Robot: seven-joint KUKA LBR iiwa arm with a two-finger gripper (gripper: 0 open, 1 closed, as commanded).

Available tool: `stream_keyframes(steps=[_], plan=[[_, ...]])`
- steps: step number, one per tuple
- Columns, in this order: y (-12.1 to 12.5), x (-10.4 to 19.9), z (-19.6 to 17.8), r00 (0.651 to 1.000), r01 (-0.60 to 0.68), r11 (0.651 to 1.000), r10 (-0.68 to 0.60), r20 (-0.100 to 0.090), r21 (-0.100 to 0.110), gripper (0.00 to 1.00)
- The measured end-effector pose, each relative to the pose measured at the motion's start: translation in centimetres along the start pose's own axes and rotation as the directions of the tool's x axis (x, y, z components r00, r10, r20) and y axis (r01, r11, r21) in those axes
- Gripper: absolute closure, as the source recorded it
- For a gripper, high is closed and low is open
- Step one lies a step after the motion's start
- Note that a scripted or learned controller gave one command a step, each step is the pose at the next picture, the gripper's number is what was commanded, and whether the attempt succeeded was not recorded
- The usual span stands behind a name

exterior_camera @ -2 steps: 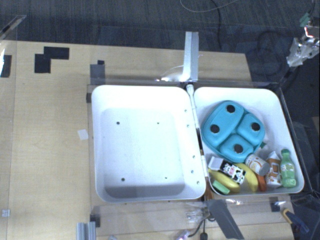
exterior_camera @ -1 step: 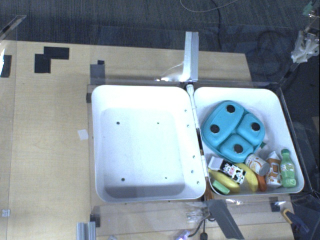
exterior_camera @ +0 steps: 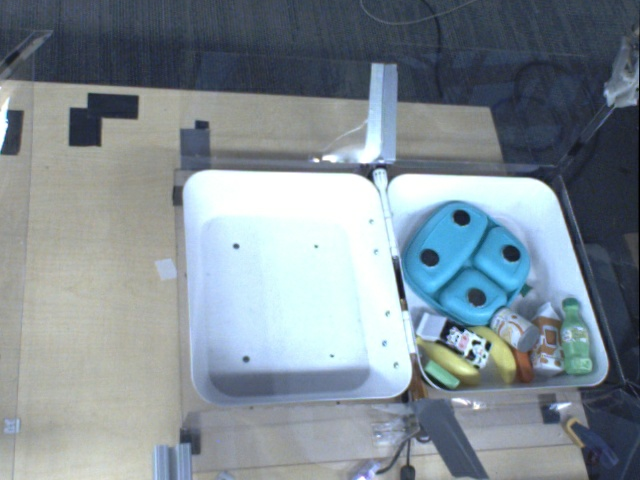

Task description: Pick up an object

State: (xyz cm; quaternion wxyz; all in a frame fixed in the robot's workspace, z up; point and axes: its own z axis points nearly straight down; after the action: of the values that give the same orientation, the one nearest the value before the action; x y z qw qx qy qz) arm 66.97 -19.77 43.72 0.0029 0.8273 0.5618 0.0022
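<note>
Two shallow white plastic bins sit side by side in the middle of the frame, with their rounded rims touching along a centre seam. A grey metal upright post (exterior_camera: 383, 113) stands at the top end of that seam. The left bin (exterior_camera: 190, 268) shows a broad, smooth white floor marked with a few small dark dots. The pale wooden bench (exterior_camera: 90, 318) spreads wide to the left of it, flat and matte, with black tape marks (exterior_camera: 100, 116) in the upper left. Dark carpet runs across the top of the frame, with a thin looped cable (exterior_camera: 410, 8) lying on it.

The right bin (exterior_camera: 560, 208) holds all the things to pick. A large teal plastic piece (exterior_camera: 465, 258), lobed and rounded with three dark round holes, lies in the bin's middle, near the seam-side wall. The upper right corner of this bin's floor shows bare white. The smaller things are crowded along the lower wall, touching one another:
- a yellow banana-shaped toy (exterior_camera: 445, 363) at lower left;
- a small black-and-white patterned item (exterior_camera: 465, 343) just above it;
- a small white box (exterior_camera: 432, 326) beside the seam;
- orange-and-white packets (exterior_camera: 545, 338);
- a green plastic bottle (exterior_camera: 573, 336) against the right wall.

The state of the claw cannot be told from this view.
</note>
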Motion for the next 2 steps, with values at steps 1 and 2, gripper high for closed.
stream_keyframes(steps=[1,2], plan=[[-0.3,0.7,0.0,0.967,-0.254,0.967,0.254,0.0,0.002,1.0],[-5.9,2.3,3.3,0.842,-0.54,0.842,0.54,0.002,0.005,1.0]])
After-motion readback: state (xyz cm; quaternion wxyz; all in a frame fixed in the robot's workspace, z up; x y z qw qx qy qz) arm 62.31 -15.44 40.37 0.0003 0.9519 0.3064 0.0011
